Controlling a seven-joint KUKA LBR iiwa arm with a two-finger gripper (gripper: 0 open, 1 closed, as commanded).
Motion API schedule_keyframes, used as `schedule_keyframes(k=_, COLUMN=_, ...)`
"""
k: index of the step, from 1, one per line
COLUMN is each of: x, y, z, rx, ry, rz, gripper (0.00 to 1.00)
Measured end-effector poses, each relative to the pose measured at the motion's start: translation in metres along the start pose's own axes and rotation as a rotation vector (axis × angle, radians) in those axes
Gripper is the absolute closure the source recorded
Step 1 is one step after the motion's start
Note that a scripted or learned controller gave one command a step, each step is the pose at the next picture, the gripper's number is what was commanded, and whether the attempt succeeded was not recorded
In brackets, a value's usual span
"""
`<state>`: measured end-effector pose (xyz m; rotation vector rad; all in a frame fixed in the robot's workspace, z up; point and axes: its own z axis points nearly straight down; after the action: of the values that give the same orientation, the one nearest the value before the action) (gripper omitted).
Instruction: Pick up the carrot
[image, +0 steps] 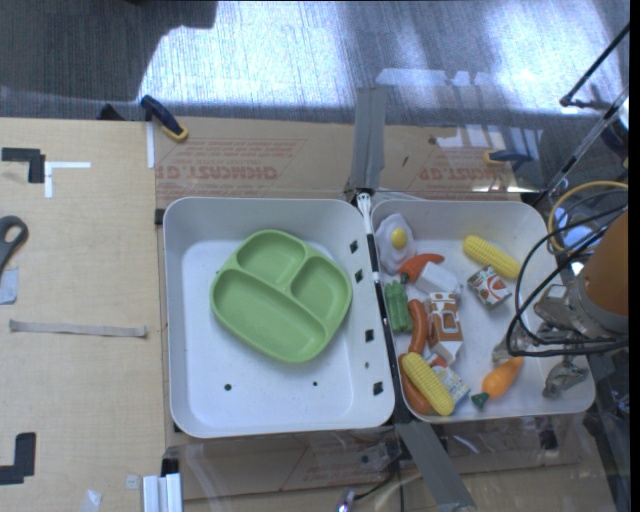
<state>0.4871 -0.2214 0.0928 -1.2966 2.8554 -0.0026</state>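
The carrot (502, 378) is a small orange toy with a green top. It lies near the front right corner of the right bin (470, 207), pointing down-left. My gripper (535, 363) hangs over that corner, below the arm's orange band (612, 270). Its two grey fingers stand apart, one (506, 349) just above the carrot and the other (564, 378) to the carrot's right. Nothing sits between them, and the carrot rests on the bin floor beside the nearer finger.
The right bin also holds a fried egg (398, 238), two corn cobs (491, 256) (426, 383), a red pepper (420, 265), small cartons (489, 288) (444, 320) and a sausage (417, 318). A green divided plate (281, 294) lies in the left bin (190, 330). Black cables (530, 300) loop beside the wrist.
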Motion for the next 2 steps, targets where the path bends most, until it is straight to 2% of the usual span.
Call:
schedule_keyframes(k=1, x=-0.003, y=-0.002, z=-0.0105, rx=0.006, ry=-0.006, rz=0.003, gripper=1.0)
schedule_keyframes(k=2, x=-0.0027, y=-0.0017, z=-0.0102, rx=0.004, ry=-0.005, rz=0.002, gripper=0.0)
